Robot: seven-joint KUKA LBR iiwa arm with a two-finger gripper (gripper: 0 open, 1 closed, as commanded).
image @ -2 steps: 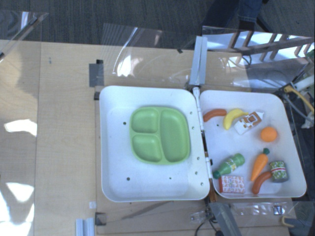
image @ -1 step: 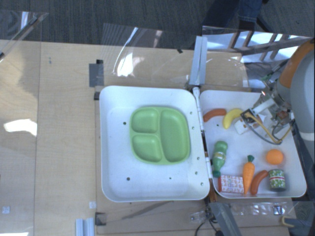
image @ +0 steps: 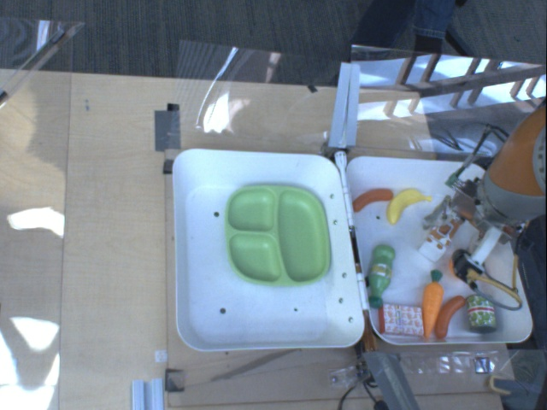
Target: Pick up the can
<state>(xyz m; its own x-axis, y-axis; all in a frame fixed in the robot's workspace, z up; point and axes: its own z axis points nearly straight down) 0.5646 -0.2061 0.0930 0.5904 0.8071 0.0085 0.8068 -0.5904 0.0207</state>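
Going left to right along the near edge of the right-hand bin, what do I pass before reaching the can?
Green bottle → red-and-white box → carrot → sausage → can, lying near the bin's front right corner.

One fixed camera looks down on my worktop (image: 102,229) from above, at a slant. It sits far enough back to take in both white bins (image: 197,314) side by side, with floor beyond; my arm (image: 517,173) enters from its right.
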